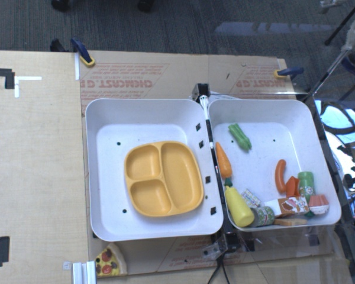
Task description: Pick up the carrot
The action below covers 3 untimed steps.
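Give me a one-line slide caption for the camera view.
Carrot lies by the right bin's left wall; yellow tray in left bin.

One fixed camera looks down aslant on both white bins [106, 218].

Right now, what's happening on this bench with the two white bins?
Nothing is being handled at this moment. The carrot lies untouched along the left wall of the right bin, just above a yellow bottle. A green vegetable, a sausage and other toy food share that bin. The left bin holds a yellow divided plate.
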{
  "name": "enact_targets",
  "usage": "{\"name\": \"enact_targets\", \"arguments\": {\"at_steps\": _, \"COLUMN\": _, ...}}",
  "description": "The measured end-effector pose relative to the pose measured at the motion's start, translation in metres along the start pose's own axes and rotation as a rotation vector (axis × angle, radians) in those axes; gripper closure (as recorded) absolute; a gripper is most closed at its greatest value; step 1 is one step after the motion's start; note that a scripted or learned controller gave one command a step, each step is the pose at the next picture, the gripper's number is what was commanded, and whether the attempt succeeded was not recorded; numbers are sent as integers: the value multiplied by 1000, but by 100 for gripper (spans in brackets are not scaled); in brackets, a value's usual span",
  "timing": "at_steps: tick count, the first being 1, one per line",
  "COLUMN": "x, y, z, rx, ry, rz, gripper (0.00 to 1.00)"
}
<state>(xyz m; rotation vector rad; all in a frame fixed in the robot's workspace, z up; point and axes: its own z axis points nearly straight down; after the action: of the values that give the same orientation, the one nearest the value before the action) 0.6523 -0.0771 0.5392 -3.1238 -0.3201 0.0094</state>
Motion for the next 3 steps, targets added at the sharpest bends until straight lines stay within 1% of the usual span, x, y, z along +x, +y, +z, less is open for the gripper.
{"name": "enact_targets", "arguments": {"at_steps": 1, "x": 2, "y": -15, "z": 0, "rx": -1, "ry": -1, "rz": 0, "gripper": 0}}
{"name": "enact_targets", "arguments": {"at_steps": 2, "x": 2, "y": -14, "z": -7, "rx": 0, "ry": -3, "rz": 2, "gripper": 100}}
{"name": "enact_targets", "arguments": {"at_steps": 3, "x": 2, "y": -14, "z": -8, "rx": 0, "ry": -4, "rz": 3, "gripper": 0}}
